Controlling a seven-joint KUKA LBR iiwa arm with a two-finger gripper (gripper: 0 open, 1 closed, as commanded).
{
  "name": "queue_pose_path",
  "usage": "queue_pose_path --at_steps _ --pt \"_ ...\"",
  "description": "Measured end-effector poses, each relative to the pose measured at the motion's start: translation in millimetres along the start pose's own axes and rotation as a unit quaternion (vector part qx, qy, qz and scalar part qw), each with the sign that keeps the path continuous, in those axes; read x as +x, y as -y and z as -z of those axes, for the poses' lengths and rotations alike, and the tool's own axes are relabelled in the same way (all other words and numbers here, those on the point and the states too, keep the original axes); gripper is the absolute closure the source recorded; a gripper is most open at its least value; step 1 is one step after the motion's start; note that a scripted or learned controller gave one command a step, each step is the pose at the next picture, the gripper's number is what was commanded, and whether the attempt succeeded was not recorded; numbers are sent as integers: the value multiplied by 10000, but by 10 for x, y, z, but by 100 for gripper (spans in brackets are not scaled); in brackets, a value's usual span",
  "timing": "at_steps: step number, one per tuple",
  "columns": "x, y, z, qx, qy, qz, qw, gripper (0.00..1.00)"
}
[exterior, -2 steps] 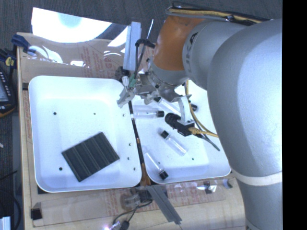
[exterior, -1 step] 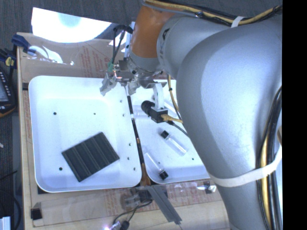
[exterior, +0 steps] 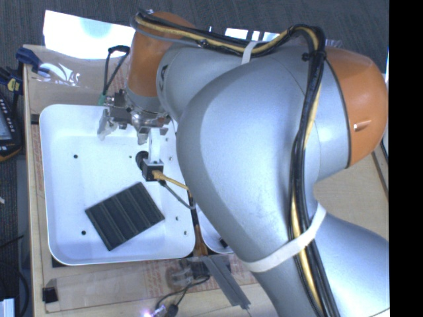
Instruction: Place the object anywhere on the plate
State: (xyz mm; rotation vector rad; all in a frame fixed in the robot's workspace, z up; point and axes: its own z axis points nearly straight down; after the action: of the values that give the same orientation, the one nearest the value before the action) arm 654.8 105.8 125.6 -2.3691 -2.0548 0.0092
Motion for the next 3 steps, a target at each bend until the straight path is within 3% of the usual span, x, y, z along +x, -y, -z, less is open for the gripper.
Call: queue_pose_path --at_steps 1,2,3 --pt "-238 -41 665 -35 5 2446 9696 100" --pt "358 443 -355 -18 12 2578 9662 100" --pt "-11 369 571 -33 2 1055 9944 100"
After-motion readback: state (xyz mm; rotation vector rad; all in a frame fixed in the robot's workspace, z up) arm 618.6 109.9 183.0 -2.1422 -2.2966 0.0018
